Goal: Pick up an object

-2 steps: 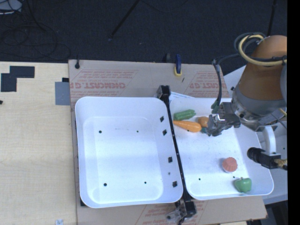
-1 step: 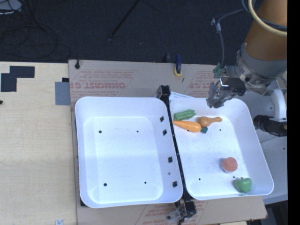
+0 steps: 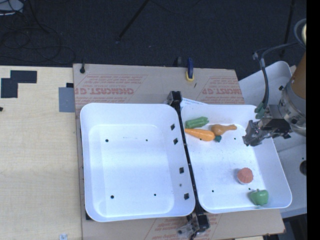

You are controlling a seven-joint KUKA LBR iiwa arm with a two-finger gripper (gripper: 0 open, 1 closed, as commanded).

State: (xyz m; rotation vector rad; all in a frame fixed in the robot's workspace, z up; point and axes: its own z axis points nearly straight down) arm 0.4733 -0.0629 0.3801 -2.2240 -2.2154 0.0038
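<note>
Nearest me, a green apple [image 3: 259, 197] sits at five o'clock in the right bin [image 3: 280, 184], a red piece [image 3: 245, 175] just beyond. Farther, at one o'clock, carrot [image 3: 200, 134], green pod [image 3: 196, 122] and tan piece [image 3: 222, 129] cluster; the claw [image 3: 251, 136] hovers beside them at three o'clock, likely lining up, its grip unreadable.

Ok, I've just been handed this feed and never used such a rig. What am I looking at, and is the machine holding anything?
This is one fixed camera above a bench, looking down at a slant. The grey machine entering from the right is a robot arm; the dark part at its tip is its claw, the piece that grips things. It sits over the right edge of the right bin.

Two shallow white bins stand side by side on a cardboard sheet. The left bin has just small dark dots on its floor. The right one holds toy foods: a green vegetable, an orange carrot and a brown drumstick-like piece near the top, then a red round piece and a green apple-like piece lower right.

I see nothing between the claw's tips.
</note>
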